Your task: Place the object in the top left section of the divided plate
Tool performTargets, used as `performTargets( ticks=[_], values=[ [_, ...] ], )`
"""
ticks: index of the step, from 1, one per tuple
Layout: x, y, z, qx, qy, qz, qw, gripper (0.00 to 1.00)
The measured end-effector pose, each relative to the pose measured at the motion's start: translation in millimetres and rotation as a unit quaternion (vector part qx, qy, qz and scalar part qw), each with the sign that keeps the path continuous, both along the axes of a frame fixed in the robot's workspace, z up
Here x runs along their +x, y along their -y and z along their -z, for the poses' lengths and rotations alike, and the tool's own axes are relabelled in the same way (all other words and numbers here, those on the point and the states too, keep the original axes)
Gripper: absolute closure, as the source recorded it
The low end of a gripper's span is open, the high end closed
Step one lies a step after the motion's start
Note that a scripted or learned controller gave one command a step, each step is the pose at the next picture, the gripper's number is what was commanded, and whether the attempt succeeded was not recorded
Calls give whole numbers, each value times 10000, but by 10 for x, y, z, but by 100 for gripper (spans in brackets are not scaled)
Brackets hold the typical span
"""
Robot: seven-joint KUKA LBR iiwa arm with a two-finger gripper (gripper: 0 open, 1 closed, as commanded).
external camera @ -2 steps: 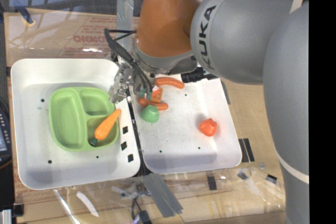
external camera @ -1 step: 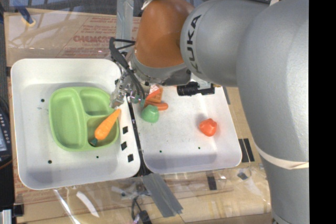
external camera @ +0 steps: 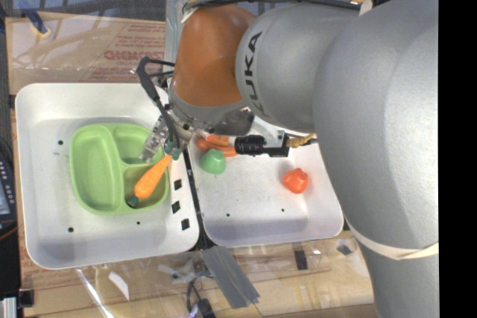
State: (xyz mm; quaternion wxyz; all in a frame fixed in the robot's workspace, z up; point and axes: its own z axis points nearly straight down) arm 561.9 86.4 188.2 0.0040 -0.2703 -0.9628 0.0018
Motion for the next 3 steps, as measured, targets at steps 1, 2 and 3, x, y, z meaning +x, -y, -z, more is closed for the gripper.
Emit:
performTargets(
  ticks=[1,2,3],
  values=[
    [111,80,-3,-18,19,2455,9694,100],
    [-194,421,-193,-39,-3,4518,8921,100],
    [171,-85,9,-46,8,4983,8670,100]
  ],
)
